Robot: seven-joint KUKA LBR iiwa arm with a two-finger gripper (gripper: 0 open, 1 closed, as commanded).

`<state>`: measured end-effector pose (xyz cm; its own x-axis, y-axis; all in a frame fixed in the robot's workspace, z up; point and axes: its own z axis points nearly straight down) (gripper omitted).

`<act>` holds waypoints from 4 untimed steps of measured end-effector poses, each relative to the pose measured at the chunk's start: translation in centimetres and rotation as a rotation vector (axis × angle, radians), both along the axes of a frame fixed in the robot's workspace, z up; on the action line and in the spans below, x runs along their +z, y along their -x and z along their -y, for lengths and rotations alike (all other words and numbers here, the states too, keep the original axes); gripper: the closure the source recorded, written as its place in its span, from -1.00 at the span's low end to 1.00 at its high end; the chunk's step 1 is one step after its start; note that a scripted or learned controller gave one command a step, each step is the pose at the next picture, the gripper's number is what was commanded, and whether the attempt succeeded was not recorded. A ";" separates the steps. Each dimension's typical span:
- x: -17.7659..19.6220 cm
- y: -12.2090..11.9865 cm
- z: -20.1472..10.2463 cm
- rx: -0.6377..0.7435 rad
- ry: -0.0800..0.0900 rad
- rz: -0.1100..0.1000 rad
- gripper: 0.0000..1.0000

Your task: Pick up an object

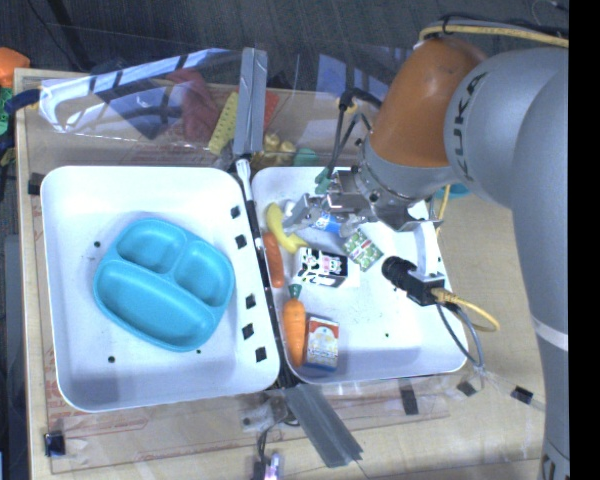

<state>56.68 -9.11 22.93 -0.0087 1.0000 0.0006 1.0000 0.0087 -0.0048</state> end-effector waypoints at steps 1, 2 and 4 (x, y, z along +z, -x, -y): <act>-8.2 -5.5 4.3 0.108 0.000 0.001 -1.00; -13.7 -9.0 7.8 0.113 0.001 0.003 -1.00; -2.4 -9.0 3.6 0.019 0.001 0.004 1.00</act>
